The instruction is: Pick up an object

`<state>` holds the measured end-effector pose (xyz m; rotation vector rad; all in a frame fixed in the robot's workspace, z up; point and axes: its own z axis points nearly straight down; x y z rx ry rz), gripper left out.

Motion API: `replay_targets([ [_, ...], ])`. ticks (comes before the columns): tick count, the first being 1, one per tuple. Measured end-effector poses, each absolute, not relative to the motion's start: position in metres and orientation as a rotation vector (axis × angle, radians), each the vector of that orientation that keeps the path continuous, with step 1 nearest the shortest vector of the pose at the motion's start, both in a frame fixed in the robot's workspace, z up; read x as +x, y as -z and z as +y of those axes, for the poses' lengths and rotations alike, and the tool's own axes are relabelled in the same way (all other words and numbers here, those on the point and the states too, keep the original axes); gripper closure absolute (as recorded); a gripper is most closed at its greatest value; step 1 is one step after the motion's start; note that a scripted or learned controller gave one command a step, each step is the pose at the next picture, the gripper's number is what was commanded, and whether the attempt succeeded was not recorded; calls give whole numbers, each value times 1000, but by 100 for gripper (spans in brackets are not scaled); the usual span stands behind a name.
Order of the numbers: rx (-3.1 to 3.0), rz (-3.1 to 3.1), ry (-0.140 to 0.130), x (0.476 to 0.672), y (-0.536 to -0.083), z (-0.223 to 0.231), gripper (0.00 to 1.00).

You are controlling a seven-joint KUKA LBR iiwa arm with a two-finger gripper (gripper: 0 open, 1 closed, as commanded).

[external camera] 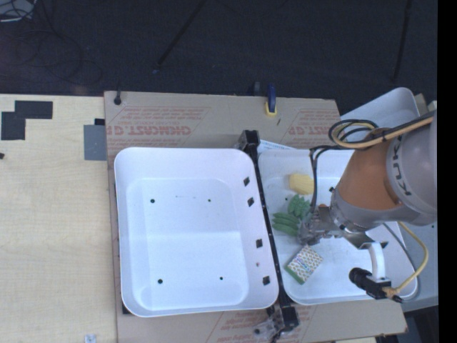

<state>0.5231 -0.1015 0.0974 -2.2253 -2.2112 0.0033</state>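
The end effector (312, 229) is low in the right bin (328, 295), just beside the green object (289, 216); its state I cannot tell. A patterned packet (305, 264) lies just below it, a yellow object (301, 184) above. Nothing looks lifted yet, so the pick is still left.

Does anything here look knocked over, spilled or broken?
Nothing stands out. A yellow object, a green object and a small patterned packet lie loose in the right bin, with no spill or damage showing.
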Motion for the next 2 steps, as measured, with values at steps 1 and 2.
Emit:
replay_targets([
  [1,-2211,-2239,14,582,-193,49,100],
  [2,-2227,-2218,-1,565,-263,-51,100],
])
